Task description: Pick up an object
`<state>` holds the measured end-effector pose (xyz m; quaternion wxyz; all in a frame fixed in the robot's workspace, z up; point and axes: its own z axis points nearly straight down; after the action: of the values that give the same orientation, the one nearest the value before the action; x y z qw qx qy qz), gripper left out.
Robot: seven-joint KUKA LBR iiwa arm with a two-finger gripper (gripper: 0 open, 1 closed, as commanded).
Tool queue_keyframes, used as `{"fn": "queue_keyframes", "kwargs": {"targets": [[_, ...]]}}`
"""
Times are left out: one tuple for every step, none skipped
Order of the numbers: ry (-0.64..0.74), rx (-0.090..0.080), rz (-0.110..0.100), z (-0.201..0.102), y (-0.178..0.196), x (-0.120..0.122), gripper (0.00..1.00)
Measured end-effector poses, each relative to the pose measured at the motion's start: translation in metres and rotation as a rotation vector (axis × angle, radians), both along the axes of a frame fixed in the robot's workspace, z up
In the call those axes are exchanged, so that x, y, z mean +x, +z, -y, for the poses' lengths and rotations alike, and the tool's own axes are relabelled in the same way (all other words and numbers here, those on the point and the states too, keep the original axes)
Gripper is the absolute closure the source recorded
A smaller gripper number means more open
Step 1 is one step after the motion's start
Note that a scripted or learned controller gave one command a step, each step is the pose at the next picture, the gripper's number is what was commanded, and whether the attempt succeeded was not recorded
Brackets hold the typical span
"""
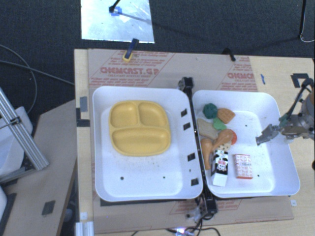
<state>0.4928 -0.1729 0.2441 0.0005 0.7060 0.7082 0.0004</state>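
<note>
Gripper [264,134] hangs over the right bin [275,104], fingers close together, gripping nothing; red-and-white carton [242,166] lies just below, toy food [219,127] clustered left.

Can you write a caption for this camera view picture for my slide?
Grey robot gripper hovers over the right white bin of toy food, beside the left white bin's yellow divided plate.

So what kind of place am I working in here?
Likely a robotics lab bench: two white bins on a sheet, a yellow divided plate, toy food, loose cables on dark carpet.
</note>
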Motion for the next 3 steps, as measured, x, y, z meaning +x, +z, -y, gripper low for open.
{"fn": "queue_keyframes", "kwargs": {"targets": [[0.000, 0.005, -0.012, -0.022, -0.149, 0.004, 0.00], [-0.001, -0.008, 0.010, -0.088, -0.106, -0.004, 0.00], [0.011, 0.004, 0.009, -0.174, -0.057, 0.047, 0.00]]}}
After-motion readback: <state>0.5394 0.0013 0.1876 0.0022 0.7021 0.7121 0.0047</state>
